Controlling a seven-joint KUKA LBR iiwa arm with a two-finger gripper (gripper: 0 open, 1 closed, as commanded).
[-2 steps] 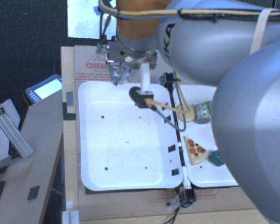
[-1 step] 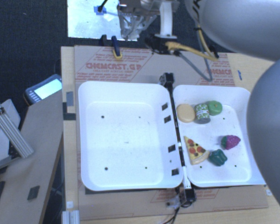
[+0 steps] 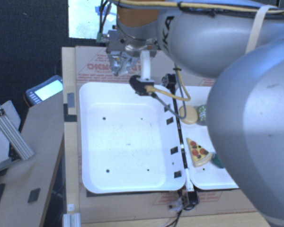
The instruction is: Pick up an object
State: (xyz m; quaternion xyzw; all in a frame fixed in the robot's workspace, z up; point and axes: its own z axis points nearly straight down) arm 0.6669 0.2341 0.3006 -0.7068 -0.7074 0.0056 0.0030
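Note:
My gripper [image 3: 121, 65] hangs over the far edge of the left white bin [image 3: 86, 141], above the cardboard behind it. In the right bin [image 3: 203, 179] lie a toy pizza slice [image 3: 199, 152], a tan round object [image 3: 189, 114], a small green item [image 3: 202, 112] and a teal piece [image 3: 217, 161]. The grey arm covers most of the right bin and hides whatever else lies there.
A black divider strip with a cable [image 3: 179, 141] runs between the two bins. A cardboard sheet [image 3: 92, 63] lies under and behind the bins. A small device with a lit screen [image 3: 43, 91] and a metal rail [image 3: 12, 131] sit to the left of the bench.

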